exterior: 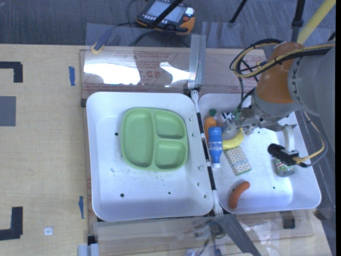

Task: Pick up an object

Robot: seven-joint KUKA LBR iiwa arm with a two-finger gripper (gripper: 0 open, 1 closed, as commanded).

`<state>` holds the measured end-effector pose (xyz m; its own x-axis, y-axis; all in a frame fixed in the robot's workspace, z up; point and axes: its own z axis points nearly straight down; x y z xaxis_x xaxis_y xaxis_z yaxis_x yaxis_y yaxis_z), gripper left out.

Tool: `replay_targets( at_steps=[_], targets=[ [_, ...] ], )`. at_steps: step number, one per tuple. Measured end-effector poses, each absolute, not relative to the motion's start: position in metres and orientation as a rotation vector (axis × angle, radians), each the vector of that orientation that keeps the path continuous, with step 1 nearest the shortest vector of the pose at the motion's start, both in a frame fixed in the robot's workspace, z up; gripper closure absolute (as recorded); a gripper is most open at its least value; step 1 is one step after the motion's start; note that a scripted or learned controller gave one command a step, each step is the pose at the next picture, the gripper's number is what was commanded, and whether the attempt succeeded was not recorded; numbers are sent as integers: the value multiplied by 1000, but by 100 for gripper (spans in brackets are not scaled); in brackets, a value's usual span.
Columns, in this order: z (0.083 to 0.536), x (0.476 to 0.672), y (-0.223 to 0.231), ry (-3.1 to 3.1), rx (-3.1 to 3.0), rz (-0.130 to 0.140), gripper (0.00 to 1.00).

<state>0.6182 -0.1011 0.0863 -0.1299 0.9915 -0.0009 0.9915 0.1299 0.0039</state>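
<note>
Orange caught your eye first at the near edge of the right bin [306, 193], where a small sausage-shaped toy [238, 192] lay by itself on bare white floor, well apart from the rest; I judged it the easiest thing to take, having room on both sides. Farther back, a patterned flat pad [238, 160] sat just beside a blue bottle [214, 145], which lay along the divider between the bins, probably rolled against that wall and so awkward to straddle. A yellow banana [234, 140] curved just beyond the pad, touching or nearly touching it, with an orange piece [211, 122] and a speck of green behind the bottle's cap. Over on the right, a small dark and green object [283, 163] rested near the bin's side wall. You had the pincer [240, 119] low over the far part of that bin, right above the banana and the clutter near it, which suggested the banana cluster was the target, but you could not tell from this slant whether it was spread or pressed together, and nothing was visibly held. The left bin [101, 143] carried only a green divided plate [155, 138], lying flat on the counter [42, 143] side, well away from the arm.
</note>
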Motion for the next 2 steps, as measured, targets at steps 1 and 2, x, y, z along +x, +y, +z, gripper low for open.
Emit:
replay_targets(
  at_steps=[1,2],
  targets=[
    [99,620,-103,2351,2070,9,100],
    [185,551,-63,2340,2099,0,100]
  ],
)
